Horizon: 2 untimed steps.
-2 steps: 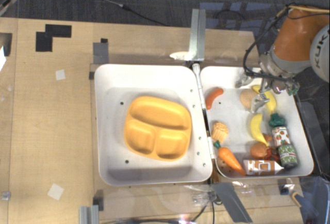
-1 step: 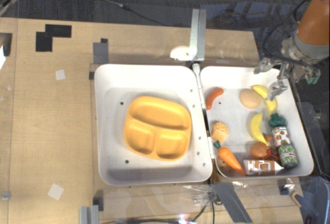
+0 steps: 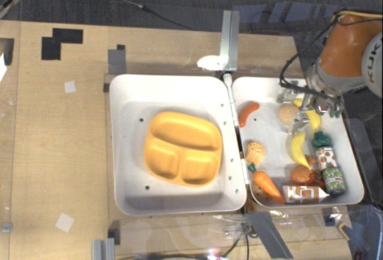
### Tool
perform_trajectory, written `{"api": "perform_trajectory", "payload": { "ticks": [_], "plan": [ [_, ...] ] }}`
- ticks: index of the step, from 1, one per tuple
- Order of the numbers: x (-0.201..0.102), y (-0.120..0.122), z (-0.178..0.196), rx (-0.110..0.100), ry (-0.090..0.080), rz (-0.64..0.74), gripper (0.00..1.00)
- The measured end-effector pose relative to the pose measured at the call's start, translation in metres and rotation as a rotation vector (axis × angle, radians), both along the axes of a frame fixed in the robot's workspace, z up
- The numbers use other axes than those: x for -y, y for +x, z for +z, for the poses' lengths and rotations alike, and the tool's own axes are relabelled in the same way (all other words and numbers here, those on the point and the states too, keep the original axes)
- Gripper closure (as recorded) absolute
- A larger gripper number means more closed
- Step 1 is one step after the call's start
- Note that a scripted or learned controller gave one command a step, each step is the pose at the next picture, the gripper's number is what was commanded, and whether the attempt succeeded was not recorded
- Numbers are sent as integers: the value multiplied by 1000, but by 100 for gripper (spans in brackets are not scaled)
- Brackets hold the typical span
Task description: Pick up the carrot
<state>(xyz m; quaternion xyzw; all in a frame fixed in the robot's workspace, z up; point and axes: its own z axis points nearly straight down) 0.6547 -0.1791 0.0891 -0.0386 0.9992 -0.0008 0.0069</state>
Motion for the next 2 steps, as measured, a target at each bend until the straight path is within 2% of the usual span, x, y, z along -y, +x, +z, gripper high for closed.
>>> {"api": "perform_trajectory", "payload": {
  "ticks": [1,2],
  "plan": [
    [-62,-21,-1,-2,2,71,0],
    [-16,-2,33,1,-1,9,0]
  ]
}}
